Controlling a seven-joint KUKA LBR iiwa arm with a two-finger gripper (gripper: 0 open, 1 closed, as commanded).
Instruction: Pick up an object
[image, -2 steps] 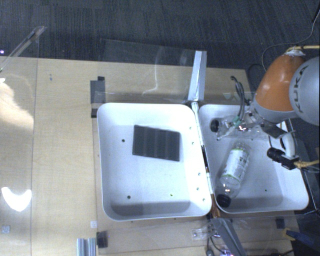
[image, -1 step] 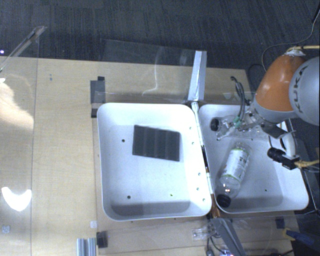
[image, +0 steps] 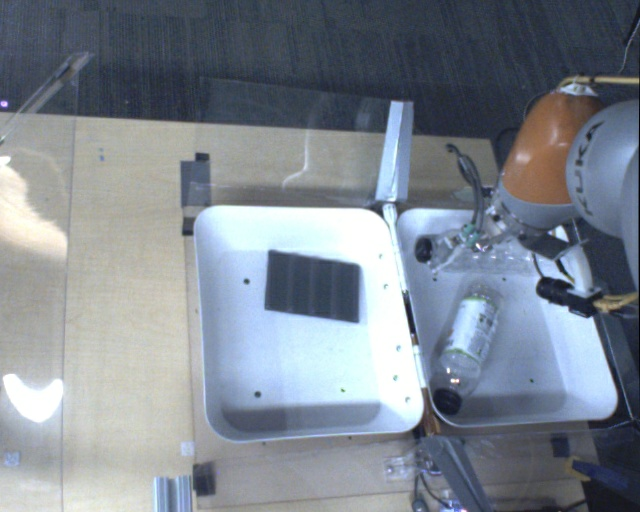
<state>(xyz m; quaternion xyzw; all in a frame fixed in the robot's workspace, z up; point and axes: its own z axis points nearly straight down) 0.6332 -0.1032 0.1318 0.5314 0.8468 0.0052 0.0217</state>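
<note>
A clear plastic bottle (image: 469, 335) with a green-and-white label lies in the right bin (image: 575, 385), its dark cap (image: 447, 401) pointing toward the bin's front left corner. A flat dark grey rectangular pad (image: 312, 286) lies in the left bin (image: 225, 330), toward the back. My gripper (image: 448, 249) hangs low over the back left part of the right bin, just beyond the bottle's base and apart from it. The orange band (image: 540, 150) of the arm sits above it to the right.
A raised divider (image: 404, 300) separates the two bins. A metal post (image: 393, 165) stands behind them at the middle. Cables (image: 570, 295) trail from the wrist over the right bin's right side. Wooden bench (image: 100, 300) spreads to the left.
</note>
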